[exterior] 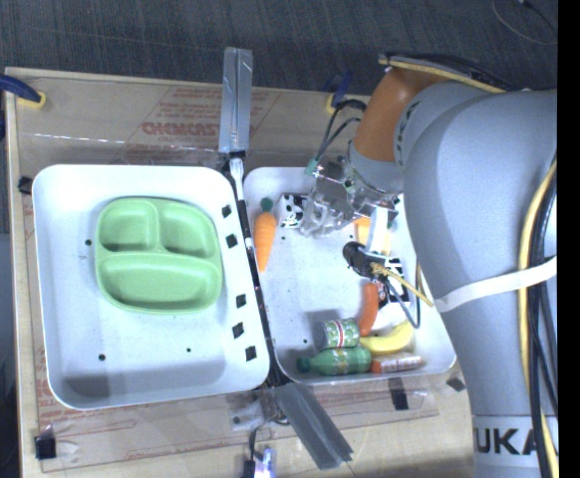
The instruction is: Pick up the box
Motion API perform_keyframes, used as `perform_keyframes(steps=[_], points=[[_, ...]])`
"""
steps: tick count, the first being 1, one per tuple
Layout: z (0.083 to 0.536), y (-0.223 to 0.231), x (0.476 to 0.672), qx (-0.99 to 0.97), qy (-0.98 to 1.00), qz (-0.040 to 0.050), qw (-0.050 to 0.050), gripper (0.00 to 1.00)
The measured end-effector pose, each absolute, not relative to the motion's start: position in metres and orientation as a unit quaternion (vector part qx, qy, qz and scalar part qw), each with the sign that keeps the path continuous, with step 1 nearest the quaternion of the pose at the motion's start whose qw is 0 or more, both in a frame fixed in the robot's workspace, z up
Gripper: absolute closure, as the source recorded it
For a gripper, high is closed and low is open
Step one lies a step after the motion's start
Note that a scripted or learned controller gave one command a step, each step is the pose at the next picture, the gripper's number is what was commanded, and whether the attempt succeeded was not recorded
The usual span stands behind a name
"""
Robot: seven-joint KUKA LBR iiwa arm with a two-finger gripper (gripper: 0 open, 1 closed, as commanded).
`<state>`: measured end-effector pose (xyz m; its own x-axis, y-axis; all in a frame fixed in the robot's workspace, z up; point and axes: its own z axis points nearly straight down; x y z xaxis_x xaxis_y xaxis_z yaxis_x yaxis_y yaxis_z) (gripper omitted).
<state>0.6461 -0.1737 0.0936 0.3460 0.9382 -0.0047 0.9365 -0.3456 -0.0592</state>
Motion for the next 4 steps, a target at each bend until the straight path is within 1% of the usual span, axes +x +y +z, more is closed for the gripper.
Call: perform_keyframes(steps=[1,2,3,4], points=[[0.093,-0.175,0.644,-0.820,-0.571,0.0223,0.025,0.00],[0.103,-0.173,0.645,-0.818,-0.575,0.0216,0.025,1.00],[0.087,-0.193,0.649,-0.926,-0.378,0.0144,0.013,1.00],[0.209,-0.189,0.618,-0.993,-0.117,0.0013,0.002,1.00]])
